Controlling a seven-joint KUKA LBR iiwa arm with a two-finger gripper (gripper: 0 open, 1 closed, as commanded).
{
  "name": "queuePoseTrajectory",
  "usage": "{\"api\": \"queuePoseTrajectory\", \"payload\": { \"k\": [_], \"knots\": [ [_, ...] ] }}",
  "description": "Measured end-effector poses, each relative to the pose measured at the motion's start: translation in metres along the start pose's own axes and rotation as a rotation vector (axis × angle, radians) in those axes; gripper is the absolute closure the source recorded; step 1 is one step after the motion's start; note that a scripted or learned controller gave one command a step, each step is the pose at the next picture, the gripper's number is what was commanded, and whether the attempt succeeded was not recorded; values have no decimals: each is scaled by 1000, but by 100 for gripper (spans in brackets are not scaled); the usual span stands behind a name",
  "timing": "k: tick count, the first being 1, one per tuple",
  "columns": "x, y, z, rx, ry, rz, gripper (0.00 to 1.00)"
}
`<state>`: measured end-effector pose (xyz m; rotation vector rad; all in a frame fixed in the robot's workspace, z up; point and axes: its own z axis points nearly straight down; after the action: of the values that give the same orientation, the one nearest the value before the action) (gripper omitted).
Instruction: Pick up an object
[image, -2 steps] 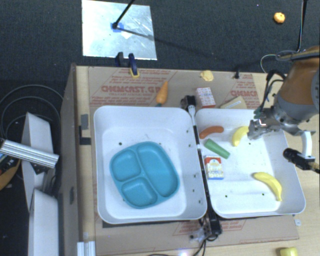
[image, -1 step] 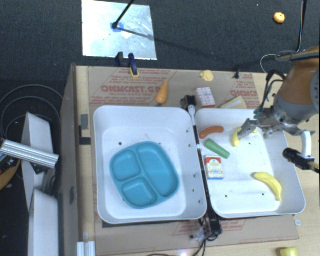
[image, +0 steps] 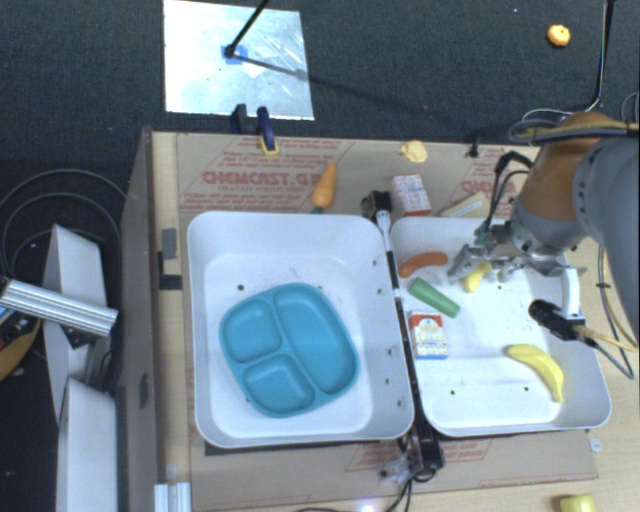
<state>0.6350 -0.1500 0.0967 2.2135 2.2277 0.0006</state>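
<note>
1. Arm (image: 585, 190) reaches from the right into the right bin (image: 590, 400), jaws low over a small yellow piece (image: 472, 281).
2. Jaw spread: cannot tell.
3. Banana (image: 537, 366), green block (image: 433, 298) and sausage (image: 423, 263) lie loose nearby, ready for picking.

A blue tray (image: 288, 347) lies in the left bin (image: 215, 300). The gripper (image: 470, 268) hangs over the right bin (image: 590, 395), near a sausage (image: 423, 263), green block (image: 433, 298) and banana (image: 538, 367).

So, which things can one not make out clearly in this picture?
- Gripper, camera view: small and blurred, with something yellow beside it; a grasp cannot be judged.
- Small box, camera view: its label print is too small to read.
- Yellow object, camera view: cut off by the bottom edge.
- Arm, camera view: cut off by the right edge.
</note>
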Motion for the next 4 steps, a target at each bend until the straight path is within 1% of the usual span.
{"api": "queuePoseTrajectory", "payload": {
  "k": [1,2,3,4],
  "knots": [
    [44,29,12,34,-9,8,0],
    [39,25,3,43,-7,15,100],
    [108,-29,-90,3,2,-1,100],
    [63,-69,-109,2,1,7,100]
  ]
}}
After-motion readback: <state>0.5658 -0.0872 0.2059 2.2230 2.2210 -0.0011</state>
